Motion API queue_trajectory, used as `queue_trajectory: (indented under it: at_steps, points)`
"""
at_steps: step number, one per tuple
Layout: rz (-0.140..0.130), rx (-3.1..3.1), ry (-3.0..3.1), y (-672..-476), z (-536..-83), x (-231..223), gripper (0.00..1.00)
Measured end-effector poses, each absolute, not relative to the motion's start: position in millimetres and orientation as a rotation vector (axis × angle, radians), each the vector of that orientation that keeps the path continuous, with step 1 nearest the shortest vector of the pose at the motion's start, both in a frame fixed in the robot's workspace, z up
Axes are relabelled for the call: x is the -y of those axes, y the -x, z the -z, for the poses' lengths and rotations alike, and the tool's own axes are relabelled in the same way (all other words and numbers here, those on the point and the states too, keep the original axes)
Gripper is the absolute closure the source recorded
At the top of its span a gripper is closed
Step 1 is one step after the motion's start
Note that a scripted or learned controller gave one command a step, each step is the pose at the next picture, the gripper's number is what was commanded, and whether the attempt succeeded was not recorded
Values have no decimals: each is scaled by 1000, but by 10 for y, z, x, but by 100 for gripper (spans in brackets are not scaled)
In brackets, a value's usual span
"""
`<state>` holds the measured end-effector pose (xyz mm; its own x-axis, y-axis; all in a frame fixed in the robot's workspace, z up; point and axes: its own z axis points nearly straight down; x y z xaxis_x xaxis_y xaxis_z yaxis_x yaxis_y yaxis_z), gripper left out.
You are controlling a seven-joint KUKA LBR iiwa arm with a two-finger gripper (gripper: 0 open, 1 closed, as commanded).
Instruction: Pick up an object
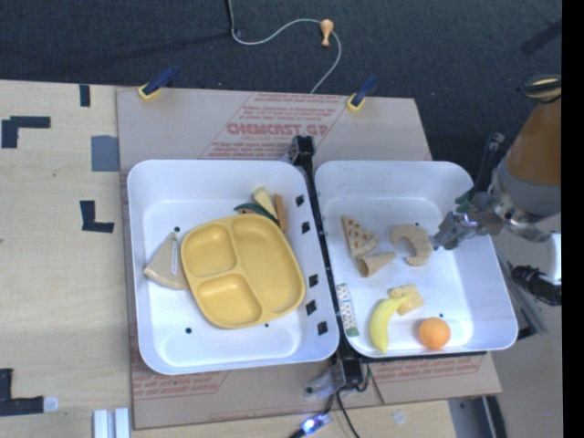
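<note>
Broadly, a pale wooden bench [55, 272] fills the lower frame, with a cardboard sheet [265, 126] clipped on top of it and dark carpet across the upper frame, where a thin white cable [283, 33] loops. Two white bins sit side by side on the cardboard. The left bin [151, 336] holds a yellow divided tray [242, 270]. The right bin [484, 331] holds a banana [382, 323] and an orange [434, 333] at lower centre, a waffle wedge [357, 234], a cone [374, 263] and a curved tan piece [412, 244]. The grey arm [534, 167] enters at the right edge, wrist angled down and left. Its gripper [449, 232] hangs low over the right bin's upper right, just beside the curved tan piece; whether its fingers are parted I cannot tell, and nothing is visibly held
</note>
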<state>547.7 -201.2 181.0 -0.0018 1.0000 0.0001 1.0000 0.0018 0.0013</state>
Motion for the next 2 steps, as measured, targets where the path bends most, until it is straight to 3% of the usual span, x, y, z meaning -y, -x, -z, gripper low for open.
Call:
queue_trajectory:
  at_steps: [1,2]
  points:
    - [-3,-2222,-2217,-5489,-2272,2005,100]
    - [-2,-2231,-2214,-5755,-2277,1437,100]
